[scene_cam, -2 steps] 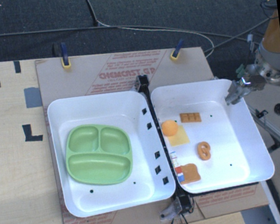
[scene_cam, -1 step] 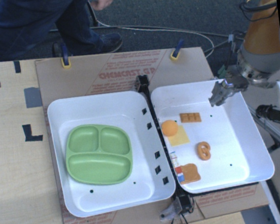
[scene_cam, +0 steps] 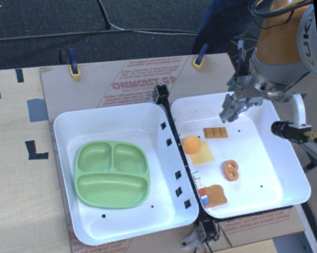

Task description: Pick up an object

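My gripper [scene_cam: 229,113] hangs over the far part of the right bin [scene_cam: 282,187], just above and to the right of a brown waffle-like bar [scene_cam: 215,133]. Nothing shows between its fingers. Left of the bar sits an orange ball [scene_cam: 191,144] that touches a yellow cheese slice [scene_cam: 202,153]. An orange pretzel [scene_cam: 231,170] lies near the bin's middle. A brown toast piece [scene_cam: 215,195] rests at the near left corner, beside a small red and white item [scene_cam: 201,191].
The left bin [scene_cam: 66,129] holds a green divided plate [scene_cam: 112,173]. A black divider [scene_cam: 175,150] with clips runs between the bins. A black camera mount [scene_cam: 289,130] juts from the arm at the right bin's right rim.
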Action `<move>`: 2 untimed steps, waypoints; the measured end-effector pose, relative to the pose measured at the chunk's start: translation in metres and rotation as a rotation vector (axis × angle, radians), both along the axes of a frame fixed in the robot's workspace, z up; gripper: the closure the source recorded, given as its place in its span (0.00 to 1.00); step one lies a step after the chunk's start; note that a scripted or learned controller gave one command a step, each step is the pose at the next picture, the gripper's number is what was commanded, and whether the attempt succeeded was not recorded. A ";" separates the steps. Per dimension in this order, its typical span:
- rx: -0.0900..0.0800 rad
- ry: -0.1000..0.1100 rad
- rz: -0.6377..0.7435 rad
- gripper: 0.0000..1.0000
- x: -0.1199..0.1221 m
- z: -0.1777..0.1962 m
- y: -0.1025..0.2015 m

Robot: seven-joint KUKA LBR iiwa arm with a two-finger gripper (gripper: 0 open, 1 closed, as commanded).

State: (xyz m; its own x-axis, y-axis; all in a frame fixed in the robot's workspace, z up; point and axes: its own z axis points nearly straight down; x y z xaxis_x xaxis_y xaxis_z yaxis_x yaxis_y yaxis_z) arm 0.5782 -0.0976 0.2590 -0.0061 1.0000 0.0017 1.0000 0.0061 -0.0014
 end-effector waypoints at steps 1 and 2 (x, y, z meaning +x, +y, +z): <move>-0.001 0.002 0.000 1.00 0.007 -0.018 0.053; 0.000 0.000 0.002 1.00 0.013 -0.017 0.114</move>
